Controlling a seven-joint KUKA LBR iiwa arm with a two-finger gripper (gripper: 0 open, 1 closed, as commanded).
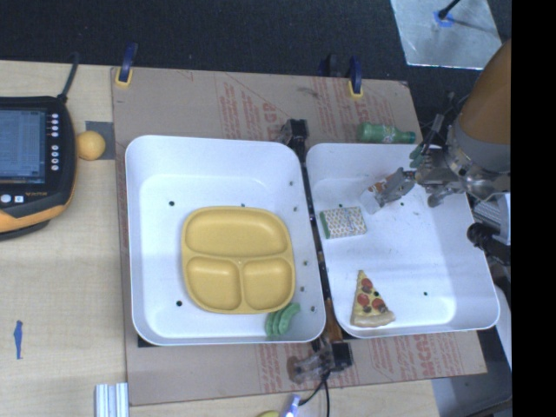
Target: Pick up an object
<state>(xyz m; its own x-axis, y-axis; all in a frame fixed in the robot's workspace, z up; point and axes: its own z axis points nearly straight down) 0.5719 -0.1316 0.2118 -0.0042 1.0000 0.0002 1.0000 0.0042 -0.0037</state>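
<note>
gripper (393,187) — fingers' gap unclear | over right bin (452,259) — nothing visibly held

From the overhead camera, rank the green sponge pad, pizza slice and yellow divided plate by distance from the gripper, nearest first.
1. Green sponge pad, right bin, just left of the gripper.
2. Pizza slice, right bin's near edge.
3. Yellow divided plate, left bin.

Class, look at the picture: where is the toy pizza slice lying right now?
The pizza slice lies in the right bin, near its front left corner, below the small green-checked block and beside the divide from the left bin.
</note>
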